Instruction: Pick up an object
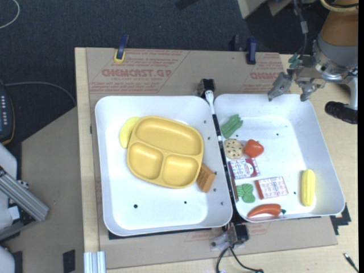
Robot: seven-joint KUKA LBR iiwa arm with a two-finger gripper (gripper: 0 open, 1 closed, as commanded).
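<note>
Overhead, the gripper (290, 90) hung spread and empty above the far rim of the right bin (324, 147). Its likeliest quarry, a yellow toy corn cob (307, 187), lay apart near the bin's right wall. It looked light, stiff and a little slick, best pinched across its narrow middle.

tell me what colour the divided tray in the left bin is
Yellow; the divided tray shows best in the camera view.
</note>
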